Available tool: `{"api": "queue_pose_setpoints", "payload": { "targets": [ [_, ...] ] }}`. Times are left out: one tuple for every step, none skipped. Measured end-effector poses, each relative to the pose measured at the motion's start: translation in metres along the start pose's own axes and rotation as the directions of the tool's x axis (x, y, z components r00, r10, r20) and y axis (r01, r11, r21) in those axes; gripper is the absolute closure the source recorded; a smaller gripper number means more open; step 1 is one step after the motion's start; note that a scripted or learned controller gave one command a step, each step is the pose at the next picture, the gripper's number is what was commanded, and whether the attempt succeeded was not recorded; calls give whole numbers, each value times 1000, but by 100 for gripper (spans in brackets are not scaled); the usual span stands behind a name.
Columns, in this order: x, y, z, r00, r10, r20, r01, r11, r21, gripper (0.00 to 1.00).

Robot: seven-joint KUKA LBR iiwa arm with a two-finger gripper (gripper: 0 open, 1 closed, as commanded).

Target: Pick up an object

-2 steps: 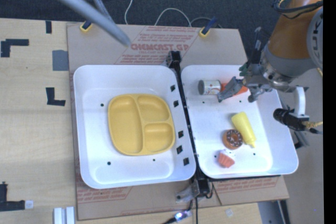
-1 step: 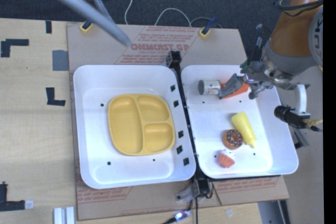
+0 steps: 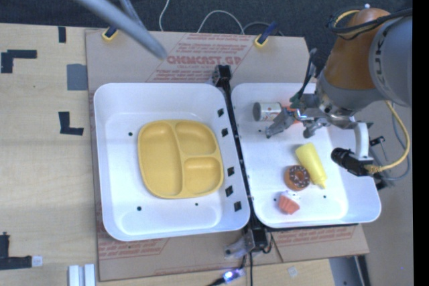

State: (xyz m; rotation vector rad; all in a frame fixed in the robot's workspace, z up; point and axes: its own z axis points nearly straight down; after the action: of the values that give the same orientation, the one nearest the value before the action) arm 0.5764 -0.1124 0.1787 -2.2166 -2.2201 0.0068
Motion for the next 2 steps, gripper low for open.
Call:
{"api": "queue_pose_setpoints", "payload": {
  "targets": [
    [9,5,57,1000,0,0,0,1000,1,0],
    [9,5,96,1000,0,1,0,1000,-4,0]
  ]
}}
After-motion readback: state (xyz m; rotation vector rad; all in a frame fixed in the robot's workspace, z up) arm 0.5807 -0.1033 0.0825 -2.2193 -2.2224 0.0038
